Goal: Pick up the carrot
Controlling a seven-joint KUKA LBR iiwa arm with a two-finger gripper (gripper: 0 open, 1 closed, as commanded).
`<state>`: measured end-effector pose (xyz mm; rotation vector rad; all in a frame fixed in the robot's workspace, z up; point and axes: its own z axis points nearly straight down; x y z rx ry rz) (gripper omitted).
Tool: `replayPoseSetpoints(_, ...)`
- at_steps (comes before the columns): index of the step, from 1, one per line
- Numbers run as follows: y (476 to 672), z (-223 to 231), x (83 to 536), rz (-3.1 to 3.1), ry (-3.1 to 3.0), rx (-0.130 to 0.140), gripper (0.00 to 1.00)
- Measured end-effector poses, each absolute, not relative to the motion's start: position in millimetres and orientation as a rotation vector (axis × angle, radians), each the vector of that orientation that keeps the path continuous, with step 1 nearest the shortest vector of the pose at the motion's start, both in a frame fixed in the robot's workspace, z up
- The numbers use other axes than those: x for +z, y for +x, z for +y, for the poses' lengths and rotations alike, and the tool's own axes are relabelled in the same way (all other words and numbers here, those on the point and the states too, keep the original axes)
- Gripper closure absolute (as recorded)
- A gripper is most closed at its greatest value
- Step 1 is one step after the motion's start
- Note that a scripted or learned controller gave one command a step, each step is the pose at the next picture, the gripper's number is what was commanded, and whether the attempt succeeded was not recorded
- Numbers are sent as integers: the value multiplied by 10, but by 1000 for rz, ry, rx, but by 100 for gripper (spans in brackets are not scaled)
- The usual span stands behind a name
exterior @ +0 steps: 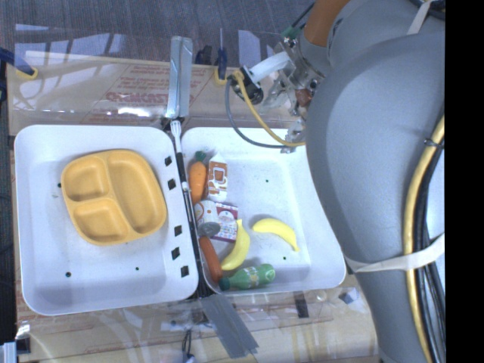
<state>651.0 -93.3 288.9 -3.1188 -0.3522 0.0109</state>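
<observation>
Camera view, looking down at a slant, takes in two shallow white plastic bins side by side on the bench. The left bin (45, 278) holds a yellow divided plate (113, 196) with three compartments, lying near its middle. The right bin (302, 203) holds the clutter, gathered along its left wall. An orange carrot with a green top (197, 178) lies lengthwise just beside that wall, near the bin's far end, touching a small orange-and-white carton (218, 177) on its right. Below it sit a red-and-white packet (219, 220), a second, thinner orange carrot (210, 257) against the wall, two yellow bananas (239, 246) (275, 233), and a green bottle (248, 277) at the near edge.

The grey arm (378, 142) fills the right side, its orange band (336, 2) at the top. The gripper (291, 89) sits beyond the right bin's far rim, well apart from the carrots; whether it is open or closed cannot be told.
</observation>
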Motion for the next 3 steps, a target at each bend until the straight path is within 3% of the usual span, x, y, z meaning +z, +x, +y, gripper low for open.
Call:
replayPoseSetpoints(1, 5212, -1223, 2506, -326, -3120, 14, 0)
replayPoseSetpoints(2, 5225, -1077, 3150, -403, -3113, 9, 0)
replayPoseSetpoints(3, 5551, -1585, 3814, -328, -3121, 9, 0)
